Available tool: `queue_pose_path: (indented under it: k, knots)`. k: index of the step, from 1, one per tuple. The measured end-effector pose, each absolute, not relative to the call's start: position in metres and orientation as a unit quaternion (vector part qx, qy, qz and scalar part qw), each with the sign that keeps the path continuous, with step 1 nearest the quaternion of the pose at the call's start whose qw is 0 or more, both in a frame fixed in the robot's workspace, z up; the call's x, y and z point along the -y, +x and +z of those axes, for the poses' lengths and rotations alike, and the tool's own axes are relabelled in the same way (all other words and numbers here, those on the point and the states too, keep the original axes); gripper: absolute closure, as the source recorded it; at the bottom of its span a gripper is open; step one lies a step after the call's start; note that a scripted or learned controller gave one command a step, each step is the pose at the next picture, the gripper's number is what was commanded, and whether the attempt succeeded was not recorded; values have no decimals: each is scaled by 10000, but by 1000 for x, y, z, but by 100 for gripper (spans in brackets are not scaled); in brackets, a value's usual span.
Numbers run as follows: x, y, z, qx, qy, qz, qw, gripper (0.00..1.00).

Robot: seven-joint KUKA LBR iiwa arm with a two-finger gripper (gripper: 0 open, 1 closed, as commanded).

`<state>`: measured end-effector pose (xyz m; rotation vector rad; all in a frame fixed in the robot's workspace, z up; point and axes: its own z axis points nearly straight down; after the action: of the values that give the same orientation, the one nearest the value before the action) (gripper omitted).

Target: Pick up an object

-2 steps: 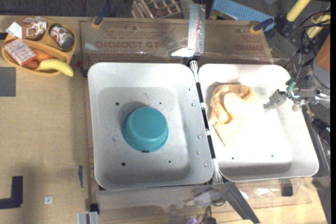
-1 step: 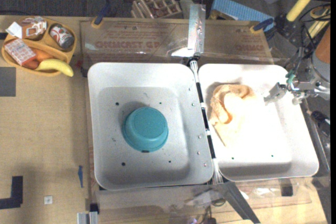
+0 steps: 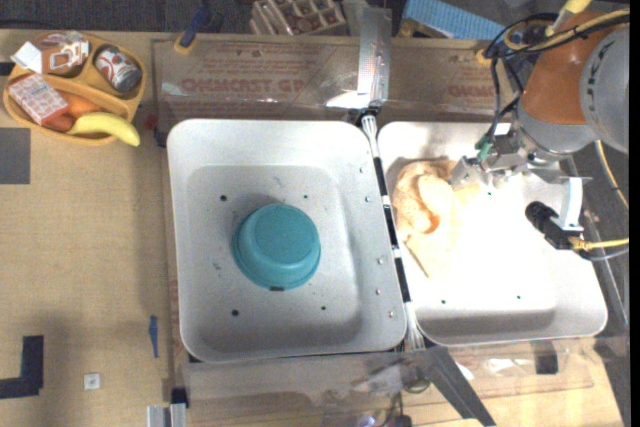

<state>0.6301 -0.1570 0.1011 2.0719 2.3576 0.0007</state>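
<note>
A teal bowl point(image 3: 278, 245) lies upside down in the middle of the left bin point(image 3: 200, 155). A pale tan and orange soft object point(image 3: 424, 199) lies at the left side of the right bin point(image 3: 520, 315), near the divider. My gripper point(image 3: 478, 165) hangs over the right bin's back part, just right of the tan object's upper edge. The arm with its orange band point(image 3: 555, 85) comes in from the right above it.
A yellow tray point(image 3: 70, 90) with a banana, cans and small packs sits at the bench's far left. Cardboard flaps line the back of the bins. Cables and a black connector point(image 3: 550, 220) hang over the right bin's right side.
</note>
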Motion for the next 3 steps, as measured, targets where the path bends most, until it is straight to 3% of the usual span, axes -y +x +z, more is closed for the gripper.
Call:
queue_pose_path:
  k: [1,2,3]
  knots:
    - [170,639,131,-8199,5725,5,28,0]
    - [136,667,90,-8460,5331,-25,15,0]
    - [115,666,90,-8526,5226,-54,46,0]
